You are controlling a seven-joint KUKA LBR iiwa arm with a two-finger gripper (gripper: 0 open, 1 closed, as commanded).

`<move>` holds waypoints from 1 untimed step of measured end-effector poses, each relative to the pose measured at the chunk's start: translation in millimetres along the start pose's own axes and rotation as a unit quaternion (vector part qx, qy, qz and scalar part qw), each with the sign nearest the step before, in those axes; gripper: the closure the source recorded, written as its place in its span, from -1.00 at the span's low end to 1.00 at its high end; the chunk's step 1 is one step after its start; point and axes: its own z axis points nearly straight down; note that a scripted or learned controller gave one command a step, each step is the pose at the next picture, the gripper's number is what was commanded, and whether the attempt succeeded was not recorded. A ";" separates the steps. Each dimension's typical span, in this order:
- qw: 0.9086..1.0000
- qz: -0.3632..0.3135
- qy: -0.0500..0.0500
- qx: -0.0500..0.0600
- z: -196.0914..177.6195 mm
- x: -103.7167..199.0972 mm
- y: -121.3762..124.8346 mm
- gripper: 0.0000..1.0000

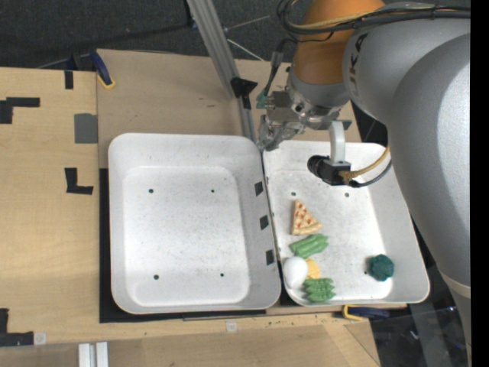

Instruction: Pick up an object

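Above the far edge of the right bin (397, 205), close to the wall it shares with the left bin (183, 147), my gripper (273, 134) hangs under the orange band (332, 33) of my arm (428, 90). Whether my jaws stand apart or together I cannot tell: the metal parts at my wrist blur into one dark cluster, and nothing can be made out between them. On the grey casing beside the band a few dark letters run out of sight around the curve, too cut off for me to read as a word; I find no other writing on the bench (46, 205) or the bins. All the objects lie in the right bin, well apart from me toward its near side: a triangular orange piece (304, 219) like a pizza slice, a green pod-like piece (309, 245) just below it, a white egg shape (295, 270) at the near left corner, a small yellow piece (313, 267) wedged beside the egg and partly hidden, a knobbly green piece (319, 288) at the near rim, and a dark green lump (380, 267) alone to the right. A black fitting (328, 169) with a cable hangs over the bin floor.
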 end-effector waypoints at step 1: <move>1.000 -0.001 0.000 0.000 -4.8 63.9 1.5 1.00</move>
